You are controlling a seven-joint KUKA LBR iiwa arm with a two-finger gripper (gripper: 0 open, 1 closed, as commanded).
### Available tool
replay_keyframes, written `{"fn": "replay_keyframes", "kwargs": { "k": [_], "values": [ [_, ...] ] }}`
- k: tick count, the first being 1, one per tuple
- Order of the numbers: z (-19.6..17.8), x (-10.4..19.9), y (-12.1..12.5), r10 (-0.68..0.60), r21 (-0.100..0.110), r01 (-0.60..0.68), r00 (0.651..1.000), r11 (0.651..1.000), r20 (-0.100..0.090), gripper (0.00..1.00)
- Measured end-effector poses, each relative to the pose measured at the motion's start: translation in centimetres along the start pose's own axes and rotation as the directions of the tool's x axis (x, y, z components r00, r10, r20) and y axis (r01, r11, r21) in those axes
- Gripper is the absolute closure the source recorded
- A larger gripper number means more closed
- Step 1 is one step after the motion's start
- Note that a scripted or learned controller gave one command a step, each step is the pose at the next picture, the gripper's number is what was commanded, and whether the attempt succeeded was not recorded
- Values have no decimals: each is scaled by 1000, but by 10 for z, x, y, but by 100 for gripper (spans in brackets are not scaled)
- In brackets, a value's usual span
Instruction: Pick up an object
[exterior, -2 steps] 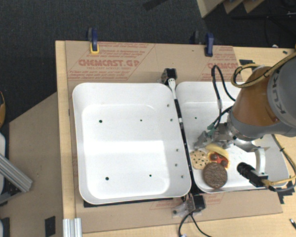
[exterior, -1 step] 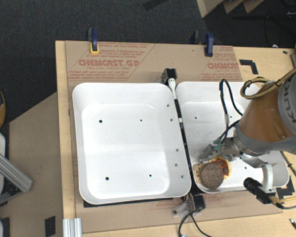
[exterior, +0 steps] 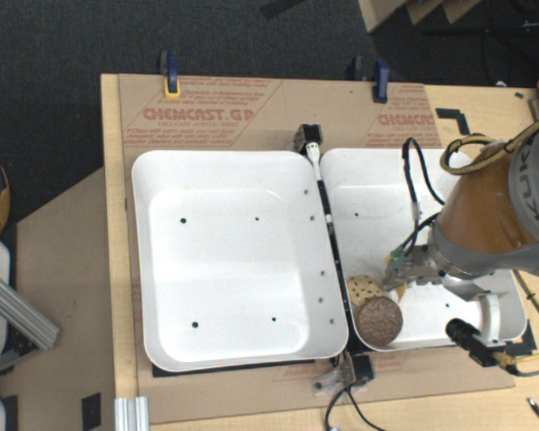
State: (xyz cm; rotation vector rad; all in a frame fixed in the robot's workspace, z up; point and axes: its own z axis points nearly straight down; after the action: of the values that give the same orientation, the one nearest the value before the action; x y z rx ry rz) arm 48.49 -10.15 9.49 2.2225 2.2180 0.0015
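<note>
Orange banding wraps my grey arm where it reaches in over the shallow white right-hand bin; my wrist bends down toward that bin's near left corner, and my gripper hangs low there, its tip just above a tan speckled cookie-shaped piece; how the gripper is set I cannot tell, since my own wrist hides it. Just nearer than the speckled piece, close against the right-hand bin's front rim, lies a round brown disc; the two sit close together, and whether they touch I cannot tell. Left of the right-hand bin, touching along a dark strip, sits a matching shallow white left-hand bin. Both bins rest on a brown cardboard-covered bench printed with red lettering; beyond it dark carpet covers the floor.
</note>
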Motion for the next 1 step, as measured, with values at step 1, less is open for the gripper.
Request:
{"fn": "replay_keyframes", "kwargs": {
  "k": [1],
  "values": [
    [-55, 4, 13, -4, -3, 4, 1000, 1000, 1, 100]
  ]
}}
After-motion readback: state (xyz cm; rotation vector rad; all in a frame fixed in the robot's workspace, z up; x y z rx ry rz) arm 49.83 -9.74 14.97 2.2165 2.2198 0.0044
